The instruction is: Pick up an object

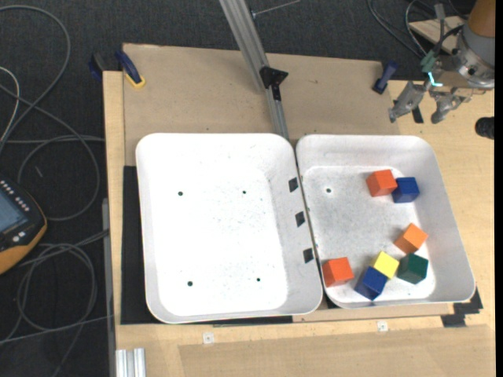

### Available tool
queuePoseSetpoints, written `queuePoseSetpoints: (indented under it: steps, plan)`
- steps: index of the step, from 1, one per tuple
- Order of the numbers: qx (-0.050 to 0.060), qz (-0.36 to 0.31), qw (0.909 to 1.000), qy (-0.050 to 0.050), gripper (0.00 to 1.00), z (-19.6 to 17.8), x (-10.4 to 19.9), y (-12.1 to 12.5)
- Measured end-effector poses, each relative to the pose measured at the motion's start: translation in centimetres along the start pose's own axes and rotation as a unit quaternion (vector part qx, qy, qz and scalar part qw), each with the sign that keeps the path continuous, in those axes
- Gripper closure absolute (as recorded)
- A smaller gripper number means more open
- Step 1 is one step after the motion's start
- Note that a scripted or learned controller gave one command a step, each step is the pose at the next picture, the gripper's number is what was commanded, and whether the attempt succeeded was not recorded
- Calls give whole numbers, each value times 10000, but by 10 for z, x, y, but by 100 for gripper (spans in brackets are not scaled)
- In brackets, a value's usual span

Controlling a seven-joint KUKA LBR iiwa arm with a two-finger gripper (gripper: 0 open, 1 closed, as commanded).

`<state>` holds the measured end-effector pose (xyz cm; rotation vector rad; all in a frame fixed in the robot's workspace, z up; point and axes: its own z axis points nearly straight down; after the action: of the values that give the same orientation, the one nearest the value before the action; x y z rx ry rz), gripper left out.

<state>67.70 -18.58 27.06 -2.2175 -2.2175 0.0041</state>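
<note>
Gripper: the gripper (425,110) hung above the bare bench beyond the right bin's far rim, fingers spread apart, nothing between them.
Arm: most of it was cut off by the top right corner; only the wrist and a bit of orange showed.
Bins: two, side by side. The right bin (445,187) lay just below the gripper; the left bin (157,210) was well off to its left.
Blocks: seven, all in the right bin, none touching the gripper.
Orange: three. The orange block (381,183) nearest the gripper touched a blue block (405,189); a second orange (411,238) sat further down by the right wall; a third orange (339,271) lay at the near left.
Blue: two, the other being the near blue (370,282), farthest from the gripper.
Yellow: one yellow block (385,264), touching the near blue.
Green: one green block (413,269), just beside the yellow.
Clamps: two blue clamps; one (384,77) just left of the gripper, one (130,67) at the far left corner.
Pole: one metal pole (253,53), slanting out of sight at the top.
Hard to tell: the device (16,218) at the left edge was cut off.
</note>
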Motion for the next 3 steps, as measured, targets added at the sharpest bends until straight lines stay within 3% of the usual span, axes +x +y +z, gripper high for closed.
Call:
queuePoseSetpoints:
  steps: [1,3]
  plan:
    - [-21,-9,10000,-11,0,-3,0,1]
    - [6,-8,10000,-2,0,112,1,-7]
